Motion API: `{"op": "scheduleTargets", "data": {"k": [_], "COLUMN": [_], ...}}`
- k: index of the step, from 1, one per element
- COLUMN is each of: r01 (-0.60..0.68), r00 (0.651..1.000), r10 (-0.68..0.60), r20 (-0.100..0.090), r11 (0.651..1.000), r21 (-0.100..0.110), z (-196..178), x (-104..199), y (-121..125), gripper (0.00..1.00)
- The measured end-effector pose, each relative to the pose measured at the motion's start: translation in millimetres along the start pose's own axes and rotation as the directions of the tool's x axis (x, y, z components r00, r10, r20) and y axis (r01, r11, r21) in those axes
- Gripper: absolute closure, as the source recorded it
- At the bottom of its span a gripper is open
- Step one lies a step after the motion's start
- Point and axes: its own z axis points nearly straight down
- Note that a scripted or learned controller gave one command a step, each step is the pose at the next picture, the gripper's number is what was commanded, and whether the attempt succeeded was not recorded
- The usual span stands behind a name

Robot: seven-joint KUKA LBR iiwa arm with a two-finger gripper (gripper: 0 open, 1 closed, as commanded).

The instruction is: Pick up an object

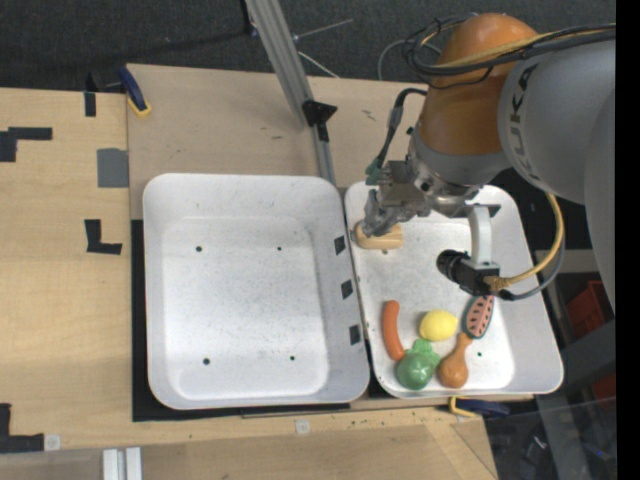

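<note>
My gripper (380,224) hangs over the upper left corner of the right bin (530,368). A small tan block-shaped piece (380,238) sits between the fingertips, and the fingers look shut on it. It hangs by the bin's left rim. Further down the same bin lie an orange sausage-shaped piece (392,328), a yellow lemon (438,325), a green vegetable (416,366), a brown pear (454,365) and a watermelon slice (480,316).
The left bin (240,288) lies beside the right one, their rims meeting near the gripper. A slanted metal post (290,63) stands just behind the bins. The arm's grey body and cables cover the right bin's upper right.
</note>
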Motion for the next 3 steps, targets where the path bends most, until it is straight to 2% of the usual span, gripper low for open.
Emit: {"op": "scheduleTargets", "data": {"k": [1, 2, 3], "r01": [0.000, 0.000, -0.004], "r00": [1.000, 1.000, 1.000], "r10": [0.000, 0.000, 0.004], "r20": [0.000, 0.000, 0.001], "r11": [1.000, 1.000, 1.000], "r21": [0.002, 0.001, -0.001], "z": [20, 23, 23], "x": [47, 86, 83], "y": [-17, -38, -37], "gripper": [1.00, 1.00, 0.00]}}
